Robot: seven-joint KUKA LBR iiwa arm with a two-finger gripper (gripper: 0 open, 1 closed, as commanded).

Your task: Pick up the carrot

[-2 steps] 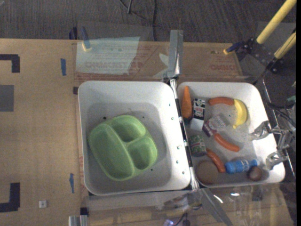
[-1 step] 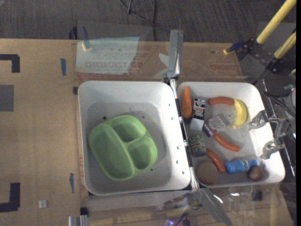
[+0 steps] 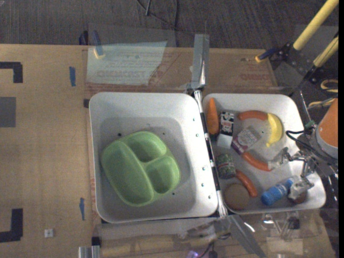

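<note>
carrot (image 3: pixel 213 116) in right bin (image 3: pixel 252 99), plate (image 3: pixel 141 167) left

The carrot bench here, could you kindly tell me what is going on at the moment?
A robot arm reaches in from the right, its gripper over the right edge of the right bin, holding nothing visible. The carrot lies untouched at that bin's upper left, among other toy food. The left bin holds a green divided plate.

The bench (image 3: pixel 43 160) was a pale wooden surface marked with black tape corners and short blue tape strips. Two shallow white bins sat on it side by side, the left bin (image 3: pixel 97 144) touching the right bin (image 3: pixel 301 109). A clear plastic sheet (image 3: pixel 129 61) lay behind them.
</note>
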